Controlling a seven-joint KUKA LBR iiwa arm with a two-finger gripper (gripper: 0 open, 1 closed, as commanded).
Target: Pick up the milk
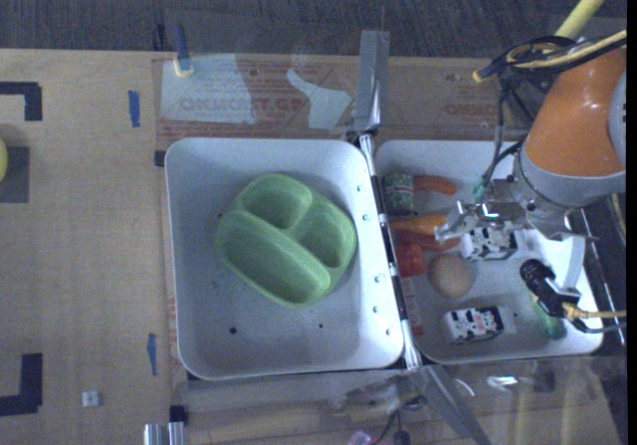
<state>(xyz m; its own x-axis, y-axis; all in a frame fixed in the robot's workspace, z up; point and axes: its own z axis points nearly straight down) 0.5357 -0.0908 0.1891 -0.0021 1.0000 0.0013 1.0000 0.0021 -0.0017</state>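
L bin [189, 264]: green tray [286, 237] only. R bin [587, 338]: milk carton [474, 323] lying flat nr front edge, egg [451, 277] just behind it. Gripper [485, 234] hovers above egg, jaws—can't tell. I judge approach step; next: shift toward front, over carton, descend.

From my feed, the worktop [80, 264] carries two white bins side by side. The left bin [199, 333] holds a green divided tray [286, 237], lying flat and tilted on the diagonal. In the right bin [438, 348] I see a small white carton with dark print [474, 323] near the front wall, a pale egg-shaped item [451, 277] just behind it, a green can [400, 191] and orange pieces [423, 225] by the dividing wall. The gripper [485, 237] hangs over the bin's middle, just beside the egg shape.
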